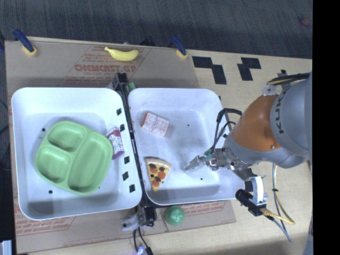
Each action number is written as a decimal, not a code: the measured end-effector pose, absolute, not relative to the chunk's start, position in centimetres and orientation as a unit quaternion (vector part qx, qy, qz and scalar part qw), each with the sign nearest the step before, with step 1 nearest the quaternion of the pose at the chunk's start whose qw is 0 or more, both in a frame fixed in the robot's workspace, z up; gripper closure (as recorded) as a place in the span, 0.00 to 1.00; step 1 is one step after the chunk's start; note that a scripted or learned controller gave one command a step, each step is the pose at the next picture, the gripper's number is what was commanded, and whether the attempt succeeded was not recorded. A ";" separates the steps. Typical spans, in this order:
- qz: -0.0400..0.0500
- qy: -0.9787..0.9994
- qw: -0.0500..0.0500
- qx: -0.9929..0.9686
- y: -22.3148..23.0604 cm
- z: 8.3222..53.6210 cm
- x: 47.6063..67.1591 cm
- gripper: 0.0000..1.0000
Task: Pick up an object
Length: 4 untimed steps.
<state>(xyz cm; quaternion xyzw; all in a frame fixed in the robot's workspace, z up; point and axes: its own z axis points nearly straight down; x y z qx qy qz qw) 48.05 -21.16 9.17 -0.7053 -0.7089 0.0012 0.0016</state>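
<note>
My gripper (pixel 194 164) reaches into the right bin (pixel 210 102) from the right and hangs low over its bare floor near the front right. A toy pizza slice (pixel 156 172) lies to its left at the bin's front left corner, a short gap away. A pale pink square packet (pixel 155 123) lies further back on the left. Nothing shows at the gripper's tip. In the left bin (pixel 32 102) are a green divided plate (pixel 74 155) and a small purple-and-white packet (pixel 115 141) against the right wall.
A yellow banana (pixel 122 52) lies on the cardboard behind the bins. A green ball (pixel 173 214) sits in front of the right bin. Blue clamps (pixel 24 41) hold the cardboard's back edge. The grey and orange arm (pixel 260 129) covers the right bin's right rim.
</note>
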 end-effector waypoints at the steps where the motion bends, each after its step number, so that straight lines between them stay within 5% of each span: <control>1: 0.000 -0.709 0.001 -0.705 -21.0 9.2 58.3 0.00; 2: 0.000 -0.709 -0.001 -0.705 -21.1 14.4 64.3 0.00; 3: 0.002 -0.709 0.002 -0.705 -17.4 9.1 57.6 0.00; 4: 0.002 -0.710 0.002 -0.704 -17.5 10.2 57.6 1.00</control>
